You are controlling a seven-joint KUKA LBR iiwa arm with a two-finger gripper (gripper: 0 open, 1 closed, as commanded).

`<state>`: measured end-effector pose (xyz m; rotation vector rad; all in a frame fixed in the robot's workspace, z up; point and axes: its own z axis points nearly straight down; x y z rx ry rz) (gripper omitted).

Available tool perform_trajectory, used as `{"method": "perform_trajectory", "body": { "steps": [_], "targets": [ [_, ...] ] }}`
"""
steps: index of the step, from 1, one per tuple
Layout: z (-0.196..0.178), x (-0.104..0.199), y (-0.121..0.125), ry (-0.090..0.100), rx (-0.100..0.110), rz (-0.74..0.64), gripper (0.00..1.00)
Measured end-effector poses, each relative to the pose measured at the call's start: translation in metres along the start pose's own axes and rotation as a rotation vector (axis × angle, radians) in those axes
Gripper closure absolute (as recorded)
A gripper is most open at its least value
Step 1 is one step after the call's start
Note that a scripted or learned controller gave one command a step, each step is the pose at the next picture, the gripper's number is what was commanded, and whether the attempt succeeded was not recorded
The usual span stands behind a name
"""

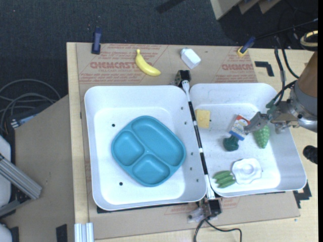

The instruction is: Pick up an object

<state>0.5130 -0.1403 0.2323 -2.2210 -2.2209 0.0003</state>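
A robot gripper [256,122] reached in from the right over the right-hand white bin [287,165], its tip low inside. Touching or just beside the tip sat a pale green bumpy object [261,136]; just to its left lay a small red, white and blue item [238,127], with a dark green lump [231,143] below that. Farther left lay a yellow square [203,118]. Nearer the camera rested a white round piece [247,170] and a green pod [224,178]. Well to the left, the other bin [96,135] held a blue divided plate [147,149].
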Motion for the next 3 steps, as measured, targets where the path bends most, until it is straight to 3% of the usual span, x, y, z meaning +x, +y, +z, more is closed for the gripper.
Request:
{"method": "perform_trajectory", "body": {
  "steps": [1,2,3],
  "targets": [
    [0.148,0.032,0.039,0.0,-0.001,-0.001,0.0],
    [0.138,0.032,0.04,-0.001,-0.004,0.001,1.0],
    [0.007,0.09,0.044,0.0,-0.003,-0.001,1.0]
  ]
}}
